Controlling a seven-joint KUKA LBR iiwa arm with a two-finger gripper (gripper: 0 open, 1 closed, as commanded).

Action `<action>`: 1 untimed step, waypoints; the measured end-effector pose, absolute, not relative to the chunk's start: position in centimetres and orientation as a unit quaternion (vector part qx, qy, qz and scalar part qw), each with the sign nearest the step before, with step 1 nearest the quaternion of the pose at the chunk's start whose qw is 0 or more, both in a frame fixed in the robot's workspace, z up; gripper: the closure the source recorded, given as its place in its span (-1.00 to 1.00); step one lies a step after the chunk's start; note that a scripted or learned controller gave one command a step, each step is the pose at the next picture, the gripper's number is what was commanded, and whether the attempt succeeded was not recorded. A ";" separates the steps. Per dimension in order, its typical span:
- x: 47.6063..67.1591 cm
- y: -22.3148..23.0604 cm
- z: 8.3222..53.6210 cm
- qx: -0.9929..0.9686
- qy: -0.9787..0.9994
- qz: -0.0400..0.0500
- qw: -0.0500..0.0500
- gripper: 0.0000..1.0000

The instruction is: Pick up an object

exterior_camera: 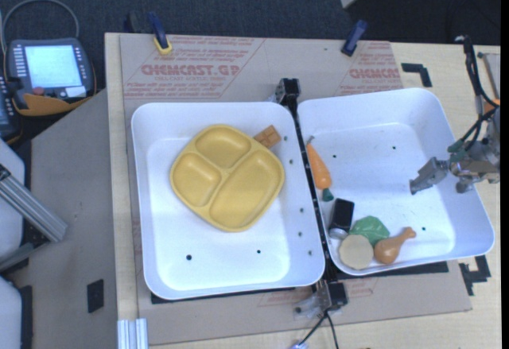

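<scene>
My arm [485, 157] is cut off by the right edge, so I see just its tip over the right bin [445, 121]. My jaws [425, 176] are small and a bit blurred; I cannot tell how they stand. The yellow plate [228, 177] hides most of a brown block [267, 136]. The round cream piece [356, 251] covers part of the green thing [371, 227], whose kind I cannot tell.
</scene>
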State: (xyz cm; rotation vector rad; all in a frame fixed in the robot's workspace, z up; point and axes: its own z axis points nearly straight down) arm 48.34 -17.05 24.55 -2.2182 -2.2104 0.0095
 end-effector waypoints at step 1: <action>48.6 -17.0 25.1 -0.707 -0.707 0.000 0.000 -1.00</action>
